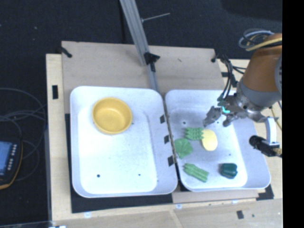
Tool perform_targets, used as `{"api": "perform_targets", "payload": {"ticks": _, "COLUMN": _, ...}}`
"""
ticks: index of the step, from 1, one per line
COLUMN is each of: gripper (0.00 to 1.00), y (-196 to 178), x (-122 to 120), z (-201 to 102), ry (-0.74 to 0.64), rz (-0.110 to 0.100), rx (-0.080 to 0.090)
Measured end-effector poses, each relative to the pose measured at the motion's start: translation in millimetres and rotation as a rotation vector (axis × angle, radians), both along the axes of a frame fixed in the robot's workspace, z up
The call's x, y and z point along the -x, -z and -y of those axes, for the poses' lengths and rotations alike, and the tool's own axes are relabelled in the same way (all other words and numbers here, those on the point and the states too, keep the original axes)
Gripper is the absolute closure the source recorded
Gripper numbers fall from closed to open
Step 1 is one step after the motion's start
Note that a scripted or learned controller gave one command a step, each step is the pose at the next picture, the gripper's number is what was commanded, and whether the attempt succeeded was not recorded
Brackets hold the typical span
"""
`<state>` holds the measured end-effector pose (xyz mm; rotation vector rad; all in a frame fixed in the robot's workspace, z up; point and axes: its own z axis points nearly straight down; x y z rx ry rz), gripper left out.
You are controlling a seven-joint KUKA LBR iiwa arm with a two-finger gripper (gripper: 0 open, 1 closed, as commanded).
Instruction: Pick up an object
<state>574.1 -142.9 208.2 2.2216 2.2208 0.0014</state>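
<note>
The right bin (247,177) holds a yellow toy pineapple (209,140) with a green leafy top (193,134), a green leaf-shaped piece (183,147), a green ridged vegetable (196,172) and a dark green pepper (228,170). A yellow bowl (112,115) sits at the far left of the left bin (85,175). My gripper (219,118) hangs over the right bin, above and just right of the pineapple. Its two fingers are spread apart with nothing between them.
A grey metal post (135,25) rises at a slant behind the seam between the bins. The bins rest on a pale wooden bench (104,63). Most of the left bin's floor is bare white.
</note>
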Motion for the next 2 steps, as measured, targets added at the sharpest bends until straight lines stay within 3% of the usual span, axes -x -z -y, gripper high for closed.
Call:
{"api": "perform_targets", "payload": {"ticks": 1, "gripper": 0.00, "y": 0.0, "x": 0.0, "z": 0.0, "ry": 0.000, "rz": 0.000, "rx": 0.000}}
{"api": "perform_targets", "payload": {"ticks": 2, "gripper": 0.00, "y": 54.6, "x": 4.2, "z": 10.0, "ry": 0.001, "rz": -0.005, "rx": 0.000}}
